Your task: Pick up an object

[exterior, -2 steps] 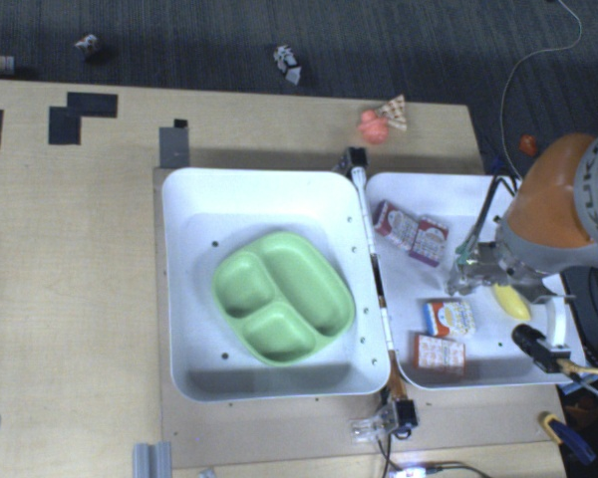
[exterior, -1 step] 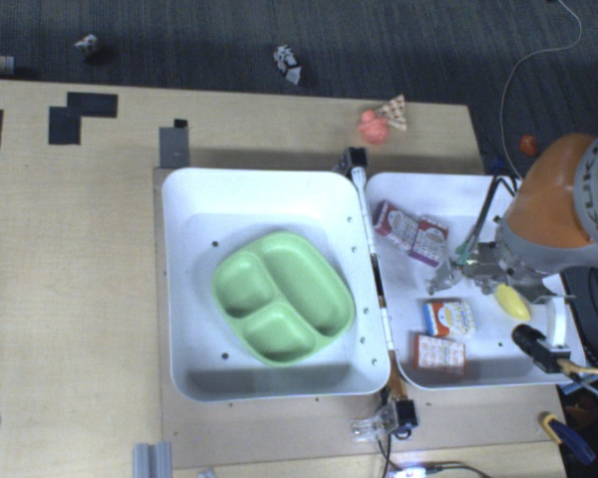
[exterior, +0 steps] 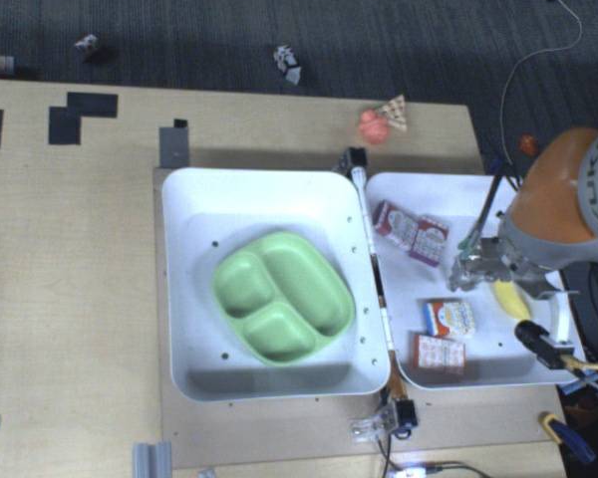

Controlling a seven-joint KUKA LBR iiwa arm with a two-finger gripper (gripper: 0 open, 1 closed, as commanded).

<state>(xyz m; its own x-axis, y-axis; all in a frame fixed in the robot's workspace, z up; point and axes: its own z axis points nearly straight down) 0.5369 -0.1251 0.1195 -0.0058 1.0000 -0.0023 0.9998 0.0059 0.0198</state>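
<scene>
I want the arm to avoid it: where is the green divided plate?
The green divided plate lies in the left white bin, roughly at its middle, across the divider from the gripper.

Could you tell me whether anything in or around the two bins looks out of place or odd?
Yes: a pink toy lies on the bench behind the bins, outside both. Small items are scattered on the dark floor beyond. Inside the bins nothing looks spilled; the green divided plate sits flat in the left bin.
</scene>
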